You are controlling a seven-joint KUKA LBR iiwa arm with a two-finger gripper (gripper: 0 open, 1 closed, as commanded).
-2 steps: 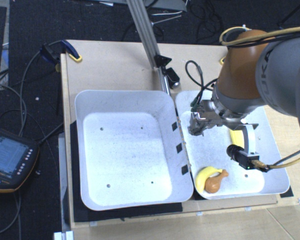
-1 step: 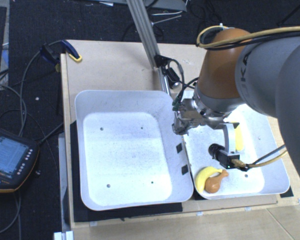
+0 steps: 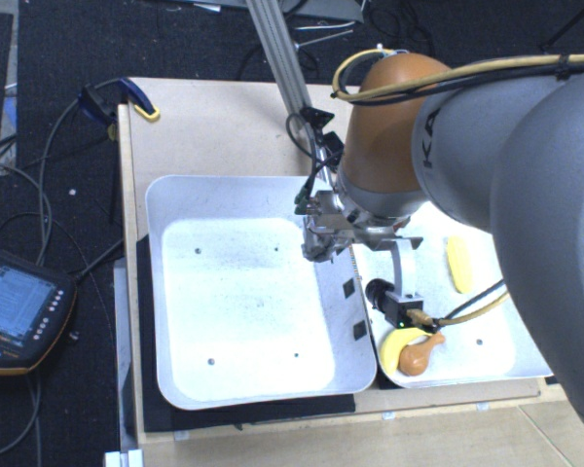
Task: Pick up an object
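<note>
1. Reaching in from the right of the frame, the grey KUKA arm with its orange wrist band (image 3: 394, 115) hangs over the middle of the picture, where the two shallow white plastic bins meet. Its two-finger gripper (image 3: 323, 241) sits low at the inner rim of the left bin (image 3: 243, 305); I cannot tell how the jaws stand, and nothing is visible between them.
2. Candidate objects lie in the right bin (image 3: 487, 358), lower right of the frame: a pale yellow oblong block (image 3: 458, 264) near the arm's edge, and an orange pear-shaped toy (image 3: 416, 354) touching a small yellow-green ball (image 3: 402, 339) at the bin's lower left corner (likely pushed there, which would make a grasp against the wall awkward).
3. The gripper is apart from all three, so the pick looks not yet made.
4. The bins rest on a light wooden bench (image 3: 224, 129), on dark carpet strewn with cables; a handheld control pendant (image 3: 15, 309) lies at the left edge.
</note>
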